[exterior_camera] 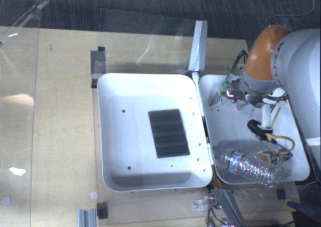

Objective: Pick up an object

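A dark ribbed rectangular pad [169,132] lies flat in the middle of the left bin [115,120]. A clear, crumpled plastic bottle [251,167] lies on its side along the near edge of the right bin [228,130]. My gripper [224,94] hangs low over the far left corner of the right bin, under the grey wrist with its orange band [263,55]. It is well apart from the bottle and across the bin wall from the pad. Nothing shows in its grasp.
The two bins meet along a shared wall [203,120]. A grey upright post [197,47] stands behind that junction. The arm's bulky grey body [303,80] covers the right bin's right side. Wooden bench [50,120] stretches to the left.
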Robot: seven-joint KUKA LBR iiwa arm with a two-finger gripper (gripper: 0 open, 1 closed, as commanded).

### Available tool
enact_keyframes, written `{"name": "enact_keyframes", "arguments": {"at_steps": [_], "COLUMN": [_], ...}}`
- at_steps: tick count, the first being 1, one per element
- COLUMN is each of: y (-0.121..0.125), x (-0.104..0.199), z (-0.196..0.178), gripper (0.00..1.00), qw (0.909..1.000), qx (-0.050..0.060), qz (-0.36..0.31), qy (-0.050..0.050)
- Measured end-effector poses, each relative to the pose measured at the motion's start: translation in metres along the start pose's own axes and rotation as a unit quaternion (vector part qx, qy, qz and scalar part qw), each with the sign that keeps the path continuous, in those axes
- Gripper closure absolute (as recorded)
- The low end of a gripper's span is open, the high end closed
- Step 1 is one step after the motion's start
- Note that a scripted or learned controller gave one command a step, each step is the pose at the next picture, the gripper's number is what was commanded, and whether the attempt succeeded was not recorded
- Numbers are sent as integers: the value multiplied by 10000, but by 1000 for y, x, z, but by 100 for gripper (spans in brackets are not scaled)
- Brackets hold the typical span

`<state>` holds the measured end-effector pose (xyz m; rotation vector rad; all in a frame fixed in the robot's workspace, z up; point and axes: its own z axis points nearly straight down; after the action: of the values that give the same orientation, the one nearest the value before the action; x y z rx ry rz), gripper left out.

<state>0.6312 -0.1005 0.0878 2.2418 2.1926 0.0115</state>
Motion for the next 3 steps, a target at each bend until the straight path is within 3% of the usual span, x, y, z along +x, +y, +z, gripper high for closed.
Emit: {"name": "enact_keyframes", "arguments": {"at_steps": [1, 2, 3], "y": [11, -68, -138], "x": [-93, -107, -109], "z": [-46, -2, -3], "gripper": [0, 0, 0], "qw": [9998, 9983, 9924], "qx": [3, -5, -16], "qz": [-206, -585, -1232], "qy": [-16, -17, -23]}}
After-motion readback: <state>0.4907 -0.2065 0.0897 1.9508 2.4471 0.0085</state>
